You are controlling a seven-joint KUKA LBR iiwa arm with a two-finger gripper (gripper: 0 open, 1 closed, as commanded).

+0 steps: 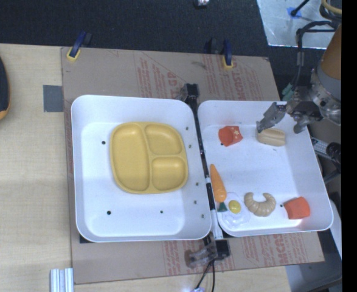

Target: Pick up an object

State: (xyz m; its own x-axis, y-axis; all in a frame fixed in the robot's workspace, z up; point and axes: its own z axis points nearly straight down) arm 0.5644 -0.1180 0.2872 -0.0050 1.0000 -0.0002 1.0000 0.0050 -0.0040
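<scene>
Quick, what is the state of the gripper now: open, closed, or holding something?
Gripper: open, holding nothing; its fingers are spread above the beige bread roll in the right bin.

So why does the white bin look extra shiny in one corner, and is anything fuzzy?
In the camera view, the right bin glares brightest at its near rim beside the fried egg toy; the left bin has a soft shadow along its far wall; the yellow divided plate looks sharp, while the gripper above the tan bread piece is slightly blurred.
</scene>
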